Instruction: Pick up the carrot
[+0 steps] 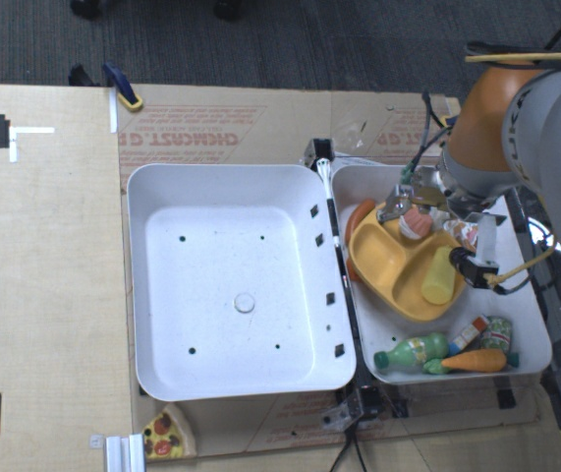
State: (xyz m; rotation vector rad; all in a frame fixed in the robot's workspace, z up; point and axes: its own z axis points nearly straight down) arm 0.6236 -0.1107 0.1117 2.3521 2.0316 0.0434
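Note:
The orange carrot [472, 362] lies flat along the near wall of the right bin [531, 308], its tip pointing left toward a green bottle [413, 350]. My gripper [410, 209] hangs over the far part of that bin, above the rim of a yellow bowl [393, 264]. A small pink and white object [417, 223] sits directly under the gripper. The carrot is well apart from the gripper, toward the near right corner.
A pale yellow cup [438, 276] rests in the bowl. A red-capped tube [468, 333] and a small green can [497, 332] sit just behind the carrot. The left bin [152, 264] holds a small white disc [246, 304]. A toy pizza slice [165, 435] lies outside it.

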